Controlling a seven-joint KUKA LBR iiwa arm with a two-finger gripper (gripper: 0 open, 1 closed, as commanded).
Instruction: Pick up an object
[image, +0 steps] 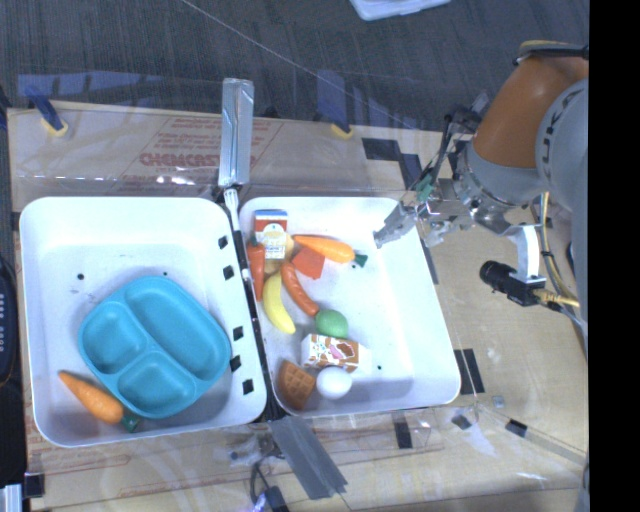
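My pincer (392, 232) hangs over the right bin's (425, 330) upper right rim; I can't tell its state. The carrot (322, 246) lies just left, crowded by other food, so a descent may clip the rim.

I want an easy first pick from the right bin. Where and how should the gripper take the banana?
Probably the banana's middle, from above, fingers closing across its narrow width. It lies flat, long axis running toward the bin's front; the sausage crowds its right side, so clearance there looks tight.
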